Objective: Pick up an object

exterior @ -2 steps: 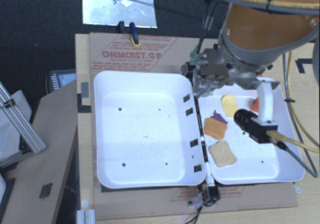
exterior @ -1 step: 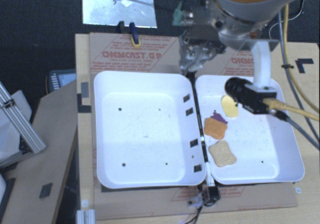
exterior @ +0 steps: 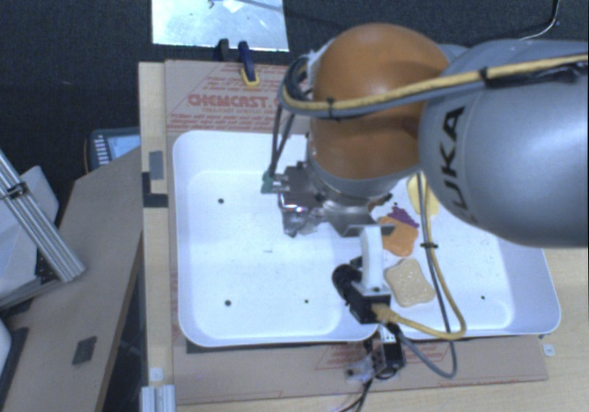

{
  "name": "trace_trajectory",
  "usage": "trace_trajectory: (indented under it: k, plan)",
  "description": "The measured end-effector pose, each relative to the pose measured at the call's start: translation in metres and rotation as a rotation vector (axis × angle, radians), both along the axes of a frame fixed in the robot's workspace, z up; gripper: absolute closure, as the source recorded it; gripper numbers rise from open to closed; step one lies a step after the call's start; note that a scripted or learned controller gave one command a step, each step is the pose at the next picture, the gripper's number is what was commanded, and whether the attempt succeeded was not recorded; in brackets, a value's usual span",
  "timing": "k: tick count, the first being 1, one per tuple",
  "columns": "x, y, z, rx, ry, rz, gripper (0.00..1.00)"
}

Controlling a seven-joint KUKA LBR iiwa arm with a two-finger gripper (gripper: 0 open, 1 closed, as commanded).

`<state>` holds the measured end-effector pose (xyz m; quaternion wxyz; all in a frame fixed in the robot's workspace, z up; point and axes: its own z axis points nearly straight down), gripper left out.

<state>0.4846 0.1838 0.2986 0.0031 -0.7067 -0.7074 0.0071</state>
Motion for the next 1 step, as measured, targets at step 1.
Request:
trace_trajectory:
  k: [1]
  plan:
    - [0.0256, 0.0288, 0.2217, 0.015, -0.034, 0.005, 1.00]
